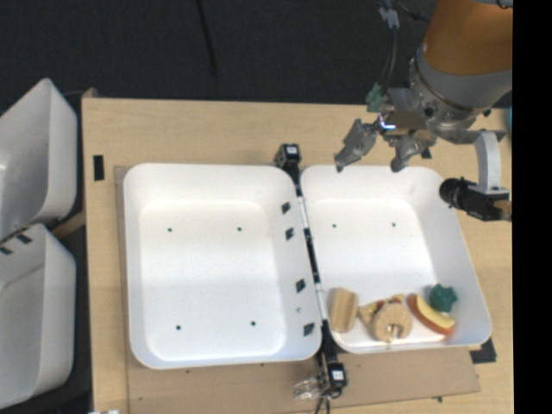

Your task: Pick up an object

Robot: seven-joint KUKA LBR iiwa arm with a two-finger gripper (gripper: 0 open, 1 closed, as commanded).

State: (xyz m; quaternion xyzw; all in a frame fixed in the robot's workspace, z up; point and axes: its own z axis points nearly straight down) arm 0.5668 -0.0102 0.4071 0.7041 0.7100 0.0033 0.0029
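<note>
From where I stand, the gripper (373, 155) hangs over the right bin (405, 222) at its twelve o'clock rim, fingers spread apart and nothing between them. The pickable pieces sit crowded along the six o'clock wall: a tan block (342, 309), a wooden piece (386, 319), an apple slice (430, 315) and a green bit (442, 297). They touch one another, so I'd worry a descent nudges a neighbour, or a finger strikes the wall.

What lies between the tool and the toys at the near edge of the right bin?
Only bare white bin floor separates the tool from the toys, as the camera view shows.
</note>
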